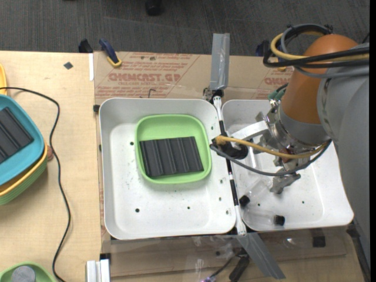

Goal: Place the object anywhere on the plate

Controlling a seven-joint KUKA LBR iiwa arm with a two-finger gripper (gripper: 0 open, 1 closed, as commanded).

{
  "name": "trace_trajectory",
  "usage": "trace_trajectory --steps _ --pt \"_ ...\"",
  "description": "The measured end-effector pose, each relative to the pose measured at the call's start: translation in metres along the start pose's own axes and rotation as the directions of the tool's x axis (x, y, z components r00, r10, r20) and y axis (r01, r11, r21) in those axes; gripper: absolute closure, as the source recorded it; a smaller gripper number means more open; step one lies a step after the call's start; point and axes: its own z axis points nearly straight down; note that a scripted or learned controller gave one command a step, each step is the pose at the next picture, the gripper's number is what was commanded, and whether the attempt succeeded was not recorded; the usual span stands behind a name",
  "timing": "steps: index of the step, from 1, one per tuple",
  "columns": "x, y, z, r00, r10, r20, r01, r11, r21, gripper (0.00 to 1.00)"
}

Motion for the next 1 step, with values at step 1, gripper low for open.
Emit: trace_trajectory --steps 1 --pt "-0.0031 0.0134 0.0207 1.000 -0.003 0.003 0.003 1.000 0.000 0.00"
